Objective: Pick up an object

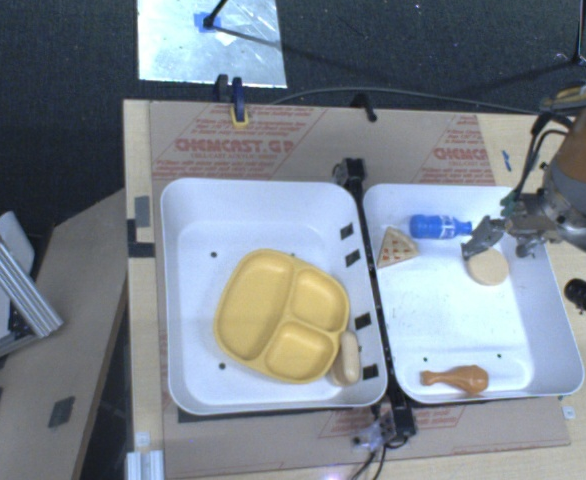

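A: Where does the end effector [501,242] stand?

B: Over the right bin [543,313], near its far right side, fingers apart, one either side above the round tan disc [489,268]. Nothing is between them yet; the disc lies flat on the bin floor, just under the tips.

A: What could spoil the pick?

B: The disc looks thin and flat, so I'd guess the fingers may close above it and come up bare, or nudge it aside. The blue bottle [439,227] lies near on the left; a drifting descent could knock it. The bin's wall is close on the right too, and a finger might catch it.

A: And the count?

B: Two bins. In the right one: one disc, one bottle, one pizza slice [397,247] by the divide, one drumstick [456,377] near the front. In the left bin [188,268]: one yellow tray [283,313] with three compartments, and one pale bread roll [348,357] touching its right edge. All on the table [93,268].
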Motion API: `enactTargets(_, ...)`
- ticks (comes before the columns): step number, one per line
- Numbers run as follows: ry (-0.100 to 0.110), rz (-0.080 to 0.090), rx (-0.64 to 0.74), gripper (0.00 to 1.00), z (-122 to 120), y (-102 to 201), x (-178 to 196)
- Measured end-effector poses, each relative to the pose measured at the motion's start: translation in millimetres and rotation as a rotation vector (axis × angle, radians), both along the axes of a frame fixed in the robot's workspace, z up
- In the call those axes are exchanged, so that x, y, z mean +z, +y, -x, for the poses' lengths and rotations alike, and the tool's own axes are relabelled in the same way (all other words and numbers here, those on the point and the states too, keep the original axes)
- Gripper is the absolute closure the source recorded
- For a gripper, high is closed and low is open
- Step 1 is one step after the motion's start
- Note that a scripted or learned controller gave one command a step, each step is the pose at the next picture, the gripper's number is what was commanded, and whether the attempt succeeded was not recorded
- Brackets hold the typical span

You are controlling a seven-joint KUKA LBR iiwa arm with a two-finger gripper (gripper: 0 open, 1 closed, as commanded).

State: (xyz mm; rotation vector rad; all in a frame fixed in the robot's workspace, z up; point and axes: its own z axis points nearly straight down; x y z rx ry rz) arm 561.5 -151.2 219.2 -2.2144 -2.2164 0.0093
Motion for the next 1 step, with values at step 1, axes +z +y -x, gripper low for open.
enactTargets(1,-0.012,0.002,0.003,0.0,-2.7,0.3,6.5)
